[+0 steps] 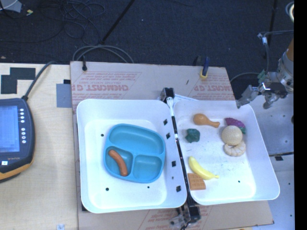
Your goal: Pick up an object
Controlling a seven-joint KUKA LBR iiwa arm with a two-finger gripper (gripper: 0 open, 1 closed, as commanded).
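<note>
The task is judged to be at its very start: nothing has been lifted, and every object is seen lying in a bin. The gripper (259, 93) is found at the right of the frame, just outside the upper right corner of the right bin (261, 150), hanging above the bench rather than over the objects; whether it is spread or pressed together cannot be told, and nothing is seen held in it. What is left, by this reading, is the whole of the pick: the tool has to be brought over the bin, lowered onto one object, closed and raised. Two white bins are counted, side by side. In the left bin (91, 128) one blue divided tray (139, 150) is seen, with one sausage (119, 161) lying in its lower left compartment. In the right bin seven objects are counted: one drumstick (206, 120) toward the upper middle, one dark green lump (193, 135) just below and to its left, one purple piece (235, 123) at the upper right, one pale round ball (232, 135) touching it from below, one ridged tan piece (234, 150) directly under the ball, one banana (202, 168) in the lower left part, and one orange cracker-like square (196, 181) touching the banana's lower side. Any of these could serve as the object to be picked; those nearest the tool are the purple piece and the pale ball.
</note>
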